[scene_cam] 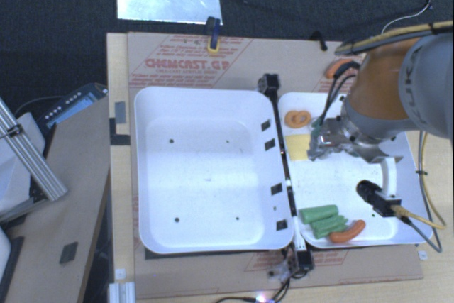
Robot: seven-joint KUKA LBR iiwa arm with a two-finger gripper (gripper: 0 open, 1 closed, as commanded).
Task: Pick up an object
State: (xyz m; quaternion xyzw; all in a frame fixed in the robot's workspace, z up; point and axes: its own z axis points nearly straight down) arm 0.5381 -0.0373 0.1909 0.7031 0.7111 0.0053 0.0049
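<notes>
A flat yellow block (299, 146) lies against the right bin's (404, 152) left wall, with an orange pretzel-shaped piece (297, 118) near the far left corner. Green pieces (323, 218) and an orange-red carrot-like piece (347, 230) sit along the near edge. The gripper (323, 145) hovers just beside the yellow block; whether it grips anything cannot be told. The left bin (206, 167) adjoins.

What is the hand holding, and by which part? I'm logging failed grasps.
Cannot be told: the hand sits low over the yellow block in the right bin, its grip hidden.
</notes>
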